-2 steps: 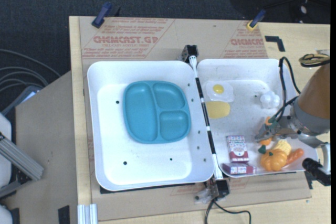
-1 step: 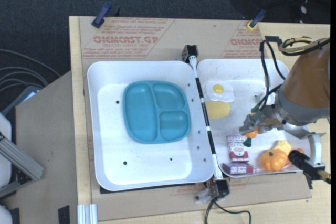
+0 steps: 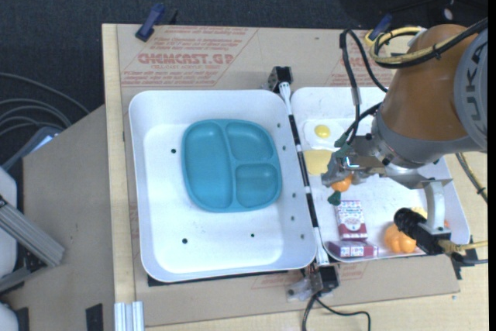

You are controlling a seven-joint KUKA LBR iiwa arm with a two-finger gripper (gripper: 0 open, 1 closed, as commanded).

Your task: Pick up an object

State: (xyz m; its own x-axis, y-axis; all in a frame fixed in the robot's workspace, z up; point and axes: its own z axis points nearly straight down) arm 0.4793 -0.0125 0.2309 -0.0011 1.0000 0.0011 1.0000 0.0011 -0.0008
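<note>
My gripper (image 3: pixel 346 167) hangs low over the left part of the right bin (image 3: pixel 457 201), reaching in from the right. Directly under its tip lies a small orange piece (image 3: pixel 339 184), with a small green piece (image 3: pixel 335 198) just below it. Whether the orange piece is between the fingers cannot be made out. A pale yellow slice (image 3: pixel 315 161) lies just left of the gripper, and a fried-egg toy (image 3: pixel 322 132) sits beyond it. A red and white packet (image 3: pixel 351 218) and an orange fruit (image 3: pixel 401 241) rest nearer the bin's front.
The left bin (image 3: pixel 151 167) holds a blue divided plate (image 3: pixel 230 164). A black-clipped divider (image 3: pixel 298 159) separates the two bins. The arm's bulky orange and grey body (image 3: pixel 434 97) covers the back right of the right bin. A second small packet (image 3: pixel 354 249) lies at the front rim.
</note>
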